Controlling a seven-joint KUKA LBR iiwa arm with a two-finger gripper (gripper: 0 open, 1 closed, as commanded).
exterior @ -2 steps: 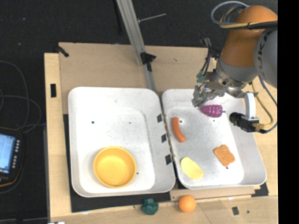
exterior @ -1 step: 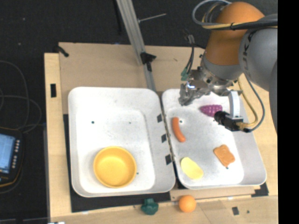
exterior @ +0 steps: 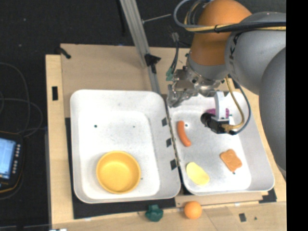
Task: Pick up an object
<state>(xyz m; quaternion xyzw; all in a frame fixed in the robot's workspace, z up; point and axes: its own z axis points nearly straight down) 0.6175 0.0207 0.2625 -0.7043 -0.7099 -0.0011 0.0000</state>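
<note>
While the grey arm [exterior: 262, 42] with its orange band reaches in from the right, its gripper [exterior: 179, 94] hangs over the upper left corner of the right-hand white bin [exterior: 255, 177], close to the seam where the two bins meet. Whether the claw is spread or pressed together cannot be told from this angle, and nothing is seen between its tips.

Lying just below the claw and slightly to its right, an orange sausage-shaped piece [exterior: 183, 133] rests on the bin floor, apart from the gripper. Farther down the same bin sit a pale yellow oval piece [exterior: 197, 173] near the front edge and an orange-brown chunk [exterior: 231, 160] to its right, both well apart from the claw.

A yellow bowl [exterior: 118, 172] stands upright in the lower part of the left-hand bin [exterior: 115, 105]. On the bench [exterior: 96, 57] in front of the bins lie a small orange ball [exterior: 192, 210] and a dark green object [exterior: 154, 213]. A slanted metal rail [exterior: 138, 32] crosses the upper scene.
</note>
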